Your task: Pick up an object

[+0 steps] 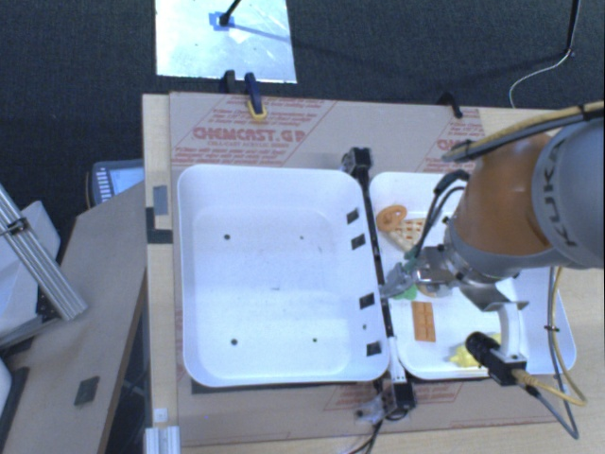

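Observation:
My gripper (399,279) hangs low over the left side of the right bin (446,340), close to the divider between the two bins. Just under and beside it lies a small green object (409,292), partly hidden by the wrist. An orange rectangular piece (424,322) lies in front of the gripper. At the bin's front lies a yellow object (462,355). Behind the gripper sit an orange round item (390,218) and a waffle-patterned piece (410,234). The view does not show anything held.
The left bin (274,272) stands beside the right one, with black clips (368,301) along their shared wall. The bulky grey and orange arm (515,206) covers the right bin's right half. Cables (553,386) trail at the front right.

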Tool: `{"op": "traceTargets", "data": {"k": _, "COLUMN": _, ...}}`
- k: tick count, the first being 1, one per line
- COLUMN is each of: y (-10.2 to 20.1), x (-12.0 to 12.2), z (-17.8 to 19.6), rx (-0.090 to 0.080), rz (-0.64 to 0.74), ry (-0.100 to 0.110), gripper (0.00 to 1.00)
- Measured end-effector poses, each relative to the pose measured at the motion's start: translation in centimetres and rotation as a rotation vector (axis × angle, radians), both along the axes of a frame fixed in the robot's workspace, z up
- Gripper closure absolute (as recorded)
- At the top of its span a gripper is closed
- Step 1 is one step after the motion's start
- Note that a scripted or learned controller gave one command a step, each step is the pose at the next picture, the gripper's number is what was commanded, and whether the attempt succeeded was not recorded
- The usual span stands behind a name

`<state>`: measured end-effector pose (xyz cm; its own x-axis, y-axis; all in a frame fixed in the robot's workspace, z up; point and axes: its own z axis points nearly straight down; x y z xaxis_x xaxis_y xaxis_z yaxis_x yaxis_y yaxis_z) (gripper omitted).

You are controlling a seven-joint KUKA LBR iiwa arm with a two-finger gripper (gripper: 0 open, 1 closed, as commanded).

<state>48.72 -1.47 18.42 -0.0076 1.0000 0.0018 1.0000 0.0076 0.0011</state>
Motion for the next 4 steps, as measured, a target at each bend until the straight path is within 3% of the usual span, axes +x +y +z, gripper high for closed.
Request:
{"op": "traceTargets", "data": {"k": 1, "y": -0.2, "x": 0.1, "z": 1.1, "rx": -0.001, "rz": -0.004, "ry": -0.004, "gripper": 1.0}}
{"op": "traceTargets", "data": {"k": 2, "y": -0.2, "x": 0.3, "z": 2.2, "rx": -0.001, "rz": -0.003, "ry": -0.006, "gripper": 1.0}}
{"op": "traceTargets", "data": {"k": 3, "y": 1.1, "x": 0.8, "z": 14.5, "rx": -0.001, "rz": -0.001, "ry": -0.015, "gripper": 1.0}}
{"op": "traceTargets", "data": {"k": 4, "y": 5.6, "x": 2.2, "z": 31.8, "rx": 0.002, "rz": 0.001, "ry": -0.02, "gripper": 1.0}}
